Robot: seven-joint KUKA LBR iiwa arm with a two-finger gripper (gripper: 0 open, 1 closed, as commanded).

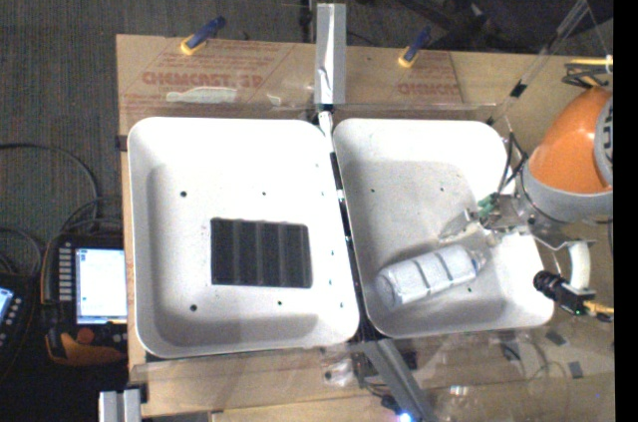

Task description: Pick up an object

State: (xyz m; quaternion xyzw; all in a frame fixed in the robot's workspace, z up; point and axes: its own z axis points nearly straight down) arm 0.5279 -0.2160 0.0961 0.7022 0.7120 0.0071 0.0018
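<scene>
Plastic bottle [431,274] lay on its side in the right bin [399,161], pincer [478,222] hovered just above its cap end (grip state unclear), dark grate [260,252] sat in the left bin [159,161].

faint red lettering on bench [199,79], illegible

Bottle [431,274] in the right bin [399,171]
You see it clear, on its side, near the front wall.
</scene>
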